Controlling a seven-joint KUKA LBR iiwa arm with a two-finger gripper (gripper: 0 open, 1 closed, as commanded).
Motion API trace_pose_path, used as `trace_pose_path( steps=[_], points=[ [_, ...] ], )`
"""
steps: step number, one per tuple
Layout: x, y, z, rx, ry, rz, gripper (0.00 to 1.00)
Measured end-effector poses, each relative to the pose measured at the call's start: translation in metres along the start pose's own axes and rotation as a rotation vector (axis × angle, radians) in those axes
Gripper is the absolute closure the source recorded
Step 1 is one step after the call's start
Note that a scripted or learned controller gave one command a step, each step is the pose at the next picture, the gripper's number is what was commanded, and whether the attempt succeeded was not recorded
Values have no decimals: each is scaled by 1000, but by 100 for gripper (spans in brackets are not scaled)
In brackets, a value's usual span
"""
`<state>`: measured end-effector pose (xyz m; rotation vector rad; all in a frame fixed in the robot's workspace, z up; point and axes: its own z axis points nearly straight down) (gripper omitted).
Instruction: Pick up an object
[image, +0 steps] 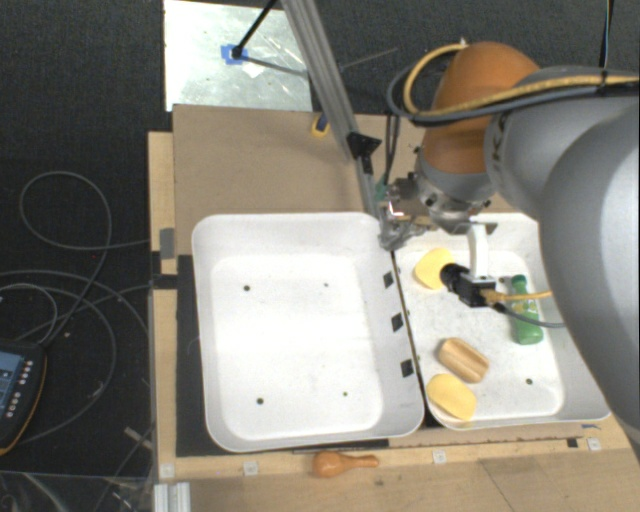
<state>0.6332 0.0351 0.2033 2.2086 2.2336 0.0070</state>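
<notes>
Pincer (397, 232) of the grey arm hangs low at the far-left corner of the right-hand shallow white bin (500, 415), beside the divide between the two bins on the brown worktop (250, 160); whether it is open or closed cannot be told. Nothing is seen in its grasp. Candidates lie close by: a pale yellow rounded block (432, 268) just right of it, a green cylindrical toy (525, 322), a tan wooden cylinder (464, 359) and a yellow oval piece (452, 397) nearer. By the look of it, the approach is in hand; next comes settling over one item and closing. No legible writing appears.
</notes>
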Motion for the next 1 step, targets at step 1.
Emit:
trace_pose_path(
  steps=[1],
  points=[
    [51, 16, 1, 0, 0, 1, 100]
  ],
)
